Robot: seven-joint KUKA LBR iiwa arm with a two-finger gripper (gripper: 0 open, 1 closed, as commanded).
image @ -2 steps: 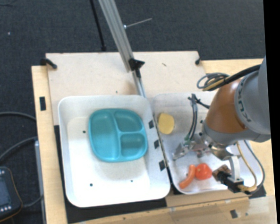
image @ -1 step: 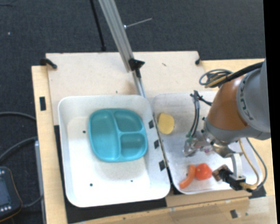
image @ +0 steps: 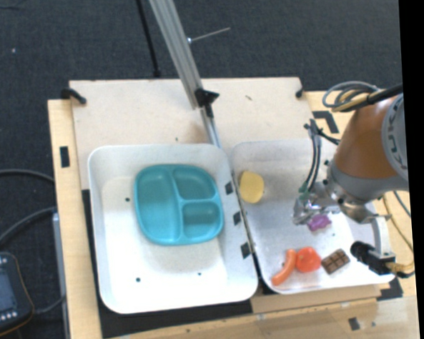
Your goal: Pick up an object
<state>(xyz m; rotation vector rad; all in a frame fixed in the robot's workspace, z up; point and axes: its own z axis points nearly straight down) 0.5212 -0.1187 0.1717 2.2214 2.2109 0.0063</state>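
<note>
Small purple object (image: 319, 222) lying in the right bin (image: 268, 158), toward its right edge and about midway between far and near rims. Directly at the gripper (image: 308, 211), touching or nearly touching its metal tip; impossible to tell whether actually between the fingers. Gripper spread not readable from this angle either: too small and partly hidden by the wrist.

Arm (image: 369, 155) reaching in from the right, over the right rim of the right bin. Broad orange band above the wrist, grey casing beyond it at the frame's edge. Wrist bent downward and leftward, tool pointing into the bin at a slant. Cables looped along and above the wrist.

Elsewhere in the right bin: a round yellow piece (image: 252, 186) near the left edge, just beside the divide between bins, toward the far side. An orange object (image: 296, 263) with a curved tail near the near rim. A small brown block (image: 336, 261) just beside it to the right, close to the near right corner.

In the left bin (image: 103, 208): a teal compartment tray (image: 178, 204), three sections, lying flat near the centre, slightly toward the far right part.

Both bins side by side on a pale wooden bench (image: 122, 110). A slanted metal pole (image: 177, 45) rising from the far edge between the bins. Black screen unit (image: 4, 289) off the bench at the near left.

No legible brands, labels or writing anywhere.
</note>
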